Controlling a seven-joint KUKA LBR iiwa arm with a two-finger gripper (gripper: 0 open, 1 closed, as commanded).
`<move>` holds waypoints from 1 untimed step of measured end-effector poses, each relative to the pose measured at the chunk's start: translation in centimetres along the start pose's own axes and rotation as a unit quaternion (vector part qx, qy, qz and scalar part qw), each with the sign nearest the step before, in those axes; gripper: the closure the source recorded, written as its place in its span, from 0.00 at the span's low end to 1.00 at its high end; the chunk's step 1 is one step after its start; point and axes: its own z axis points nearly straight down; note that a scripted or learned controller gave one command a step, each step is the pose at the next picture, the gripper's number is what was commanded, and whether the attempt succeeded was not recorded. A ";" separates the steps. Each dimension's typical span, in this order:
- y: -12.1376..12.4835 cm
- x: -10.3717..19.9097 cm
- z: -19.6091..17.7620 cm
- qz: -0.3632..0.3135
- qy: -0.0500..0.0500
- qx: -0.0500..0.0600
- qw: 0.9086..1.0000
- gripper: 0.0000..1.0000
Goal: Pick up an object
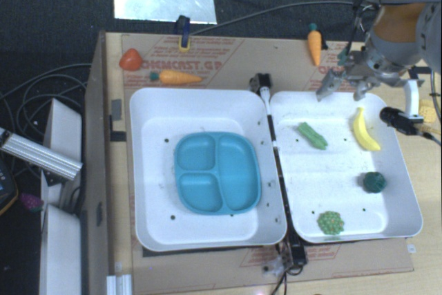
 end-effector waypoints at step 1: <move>-1.0 1.1 3.4 -0.001 0.000 0.001 1.000 0.00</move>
